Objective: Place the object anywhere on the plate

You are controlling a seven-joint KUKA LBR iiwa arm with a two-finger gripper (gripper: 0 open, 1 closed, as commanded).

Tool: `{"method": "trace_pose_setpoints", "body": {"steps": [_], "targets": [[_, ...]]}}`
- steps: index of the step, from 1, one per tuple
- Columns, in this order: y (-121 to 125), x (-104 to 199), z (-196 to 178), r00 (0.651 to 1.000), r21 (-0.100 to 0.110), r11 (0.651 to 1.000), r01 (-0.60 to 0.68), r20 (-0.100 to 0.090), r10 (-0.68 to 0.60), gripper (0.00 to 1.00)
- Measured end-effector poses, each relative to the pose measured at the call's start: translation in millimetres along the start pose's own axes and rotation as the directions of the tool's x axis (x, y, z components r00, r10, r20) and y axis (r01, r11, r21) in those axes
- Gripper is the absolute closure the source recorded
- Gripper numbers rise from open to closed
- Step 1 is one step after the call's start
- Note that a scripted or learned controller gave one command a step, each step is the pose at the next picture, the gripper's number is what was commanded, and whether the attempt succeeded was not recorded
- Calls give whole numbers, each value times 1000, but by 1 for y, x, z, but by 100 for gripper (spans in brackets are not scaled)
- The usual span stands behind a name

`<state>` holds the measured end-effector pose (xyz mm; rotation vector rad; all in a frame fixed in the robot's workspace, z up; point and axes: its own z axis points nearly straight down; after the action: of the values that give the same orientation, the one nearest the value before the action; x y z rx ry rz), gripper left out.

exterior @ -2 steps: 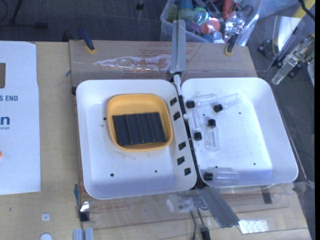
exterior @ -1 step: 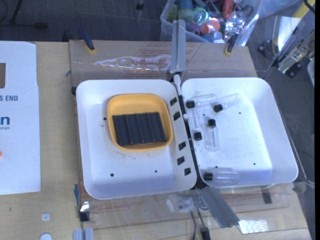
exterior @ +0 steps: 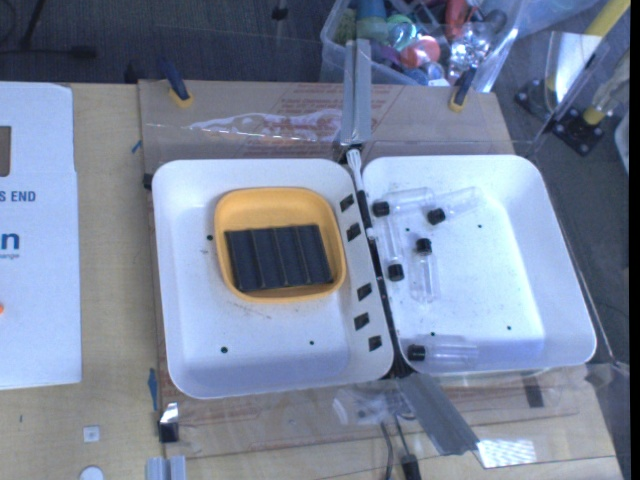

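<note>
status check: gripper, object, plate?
Dark ribbed block lies flat on yellow plate, left bin. Clear vials loose in right bin.

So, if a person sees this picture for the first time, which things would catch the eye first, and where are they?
The yellow plate in the left bin stands out most, with a dark ribbed block lying on it. Next come the clear vials with black caps, scattered in the right bin. Behind the bins, a clear box of colourful items sits at the top.
</note>
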<state>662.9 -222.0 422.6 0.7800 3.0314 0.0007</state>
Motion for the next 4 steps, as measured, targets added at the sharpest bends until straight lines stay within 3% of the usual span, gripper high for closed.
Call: {"method": "trace_pose_setpoints", "body": {"steps": [1,2,3,4], "targets": [[0,0,0,1000,0,1000,0,0,0,0],[1,-1,-12,1000,-4,1000,-1,11,1,100],[-1,3,-15,948,0,948,320,2,-320,100],[-23,39,-15,747,-5,747,664,-5,-664,100]]}}
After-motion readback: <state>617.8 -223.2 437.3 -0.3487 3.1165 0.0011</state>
